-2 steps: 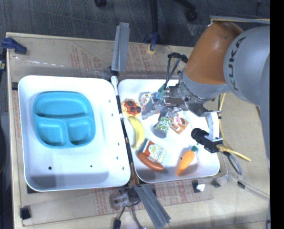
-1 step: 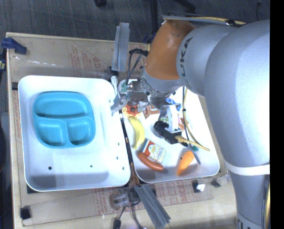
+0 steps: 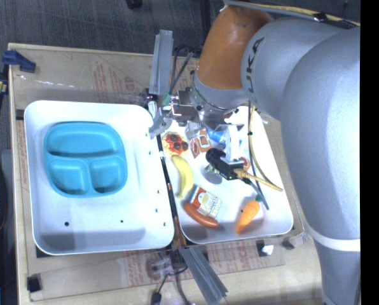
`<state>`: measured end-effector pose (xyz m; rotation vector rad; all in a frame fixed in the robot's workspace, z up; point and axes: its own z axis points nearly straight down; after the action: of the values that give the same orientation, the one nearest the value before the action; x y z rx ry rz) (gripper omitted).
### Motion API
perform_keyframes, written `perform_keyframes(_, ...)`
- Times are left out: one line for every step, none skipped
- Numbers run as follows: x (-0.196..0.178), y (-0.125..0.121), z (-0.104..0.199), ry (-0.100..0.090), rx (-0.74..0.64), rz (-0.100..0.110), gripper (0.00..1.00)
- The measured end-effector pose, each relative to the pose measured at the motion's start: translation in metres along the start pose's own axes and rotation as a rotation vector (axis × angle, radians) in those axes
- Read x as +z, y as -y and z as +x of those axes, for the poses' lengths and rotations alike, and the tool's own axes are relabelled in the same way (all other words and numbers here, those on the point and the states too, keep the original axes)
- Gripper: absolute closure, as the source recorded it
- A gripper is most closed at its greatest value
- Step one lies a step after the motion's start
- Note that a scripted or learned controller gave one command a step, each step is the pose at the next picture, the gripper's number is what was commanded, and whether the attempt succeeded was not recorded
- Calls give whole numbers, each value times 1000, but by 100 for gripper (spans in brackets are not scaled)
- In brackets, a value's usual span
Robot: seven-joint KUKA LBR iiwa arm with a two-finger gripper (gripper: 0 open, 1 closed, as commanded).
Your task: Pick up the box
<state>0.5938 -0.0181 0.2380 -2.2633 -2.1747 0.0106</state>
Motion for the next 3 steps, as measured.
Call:
perform_keyframes(103,-12,-46,-17,-40,-16,0)
perform_keyframes(49,103,-2,-3,-125,1,0)
perform_keyframes(50,54,-2,-1,-15,1,0)
